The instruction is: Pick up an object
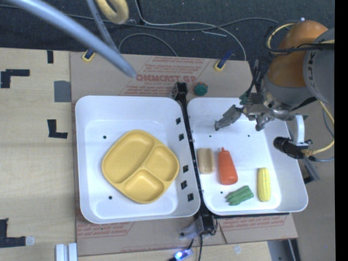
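I see one yellow three-compartment plate [140, 166] in the left bin [87, 145]. The right bin [283, 200] has four items in a row: one tan bread roll [205, 160], one orange-red bottle [227, 166] upright-lying beside it, one green vegetable [240, 195] near the front, one yellow corn cob [263, 184] at right. Gripper [239, 118] sits above the bin's far end, clear of all four; fingers spread, gripping nothing.

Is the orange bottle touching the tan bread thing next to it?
Apart. The camera view shows a thin strip of white bin floor between the orange bottle and the tan bread piece lying beside it.
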### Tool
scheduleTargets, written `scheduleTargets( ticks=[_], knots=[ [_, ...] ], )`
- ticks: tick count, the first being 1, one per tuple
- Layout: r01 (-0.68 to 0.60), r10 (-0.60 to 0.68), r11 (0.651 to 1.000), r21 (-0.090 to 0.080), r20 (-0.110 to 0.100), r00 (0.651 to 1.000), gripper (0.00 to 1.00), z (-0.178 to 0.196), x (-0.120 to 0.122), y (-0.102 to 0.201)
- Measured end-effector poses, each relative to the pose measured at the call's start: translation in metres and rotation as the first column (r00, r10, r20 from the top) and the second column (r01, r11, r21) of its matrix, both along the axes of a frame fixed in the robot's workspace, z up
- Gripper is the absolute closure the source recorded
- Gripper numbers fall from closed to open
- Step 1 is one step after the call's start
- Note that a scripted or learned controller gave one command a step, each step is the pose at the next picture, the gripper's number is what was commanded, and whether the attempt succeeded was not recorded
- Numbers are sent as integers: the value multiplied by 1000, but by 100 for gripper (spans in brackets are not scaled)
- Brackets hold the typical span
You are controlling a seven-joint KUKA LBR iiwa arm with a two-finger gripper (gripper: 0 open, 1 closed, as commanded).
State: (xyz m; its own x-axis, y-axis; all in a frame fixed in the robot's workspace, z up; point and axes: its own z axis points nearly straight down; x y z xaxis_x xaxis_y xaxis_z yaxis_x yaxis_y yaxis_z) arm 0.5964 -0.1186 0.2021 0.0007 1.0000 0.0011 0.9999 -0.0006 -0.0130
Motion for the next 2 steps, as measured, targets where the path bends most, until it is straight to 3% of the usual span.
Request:
scheduleTargets(
  ticks=[1,2],
  knots=[
    [-2,2,1000,-1,11,1000,0,6,3,0],
    [-2,2,1000,-1,5,1000,0,-59,-1,2]
  ],
)
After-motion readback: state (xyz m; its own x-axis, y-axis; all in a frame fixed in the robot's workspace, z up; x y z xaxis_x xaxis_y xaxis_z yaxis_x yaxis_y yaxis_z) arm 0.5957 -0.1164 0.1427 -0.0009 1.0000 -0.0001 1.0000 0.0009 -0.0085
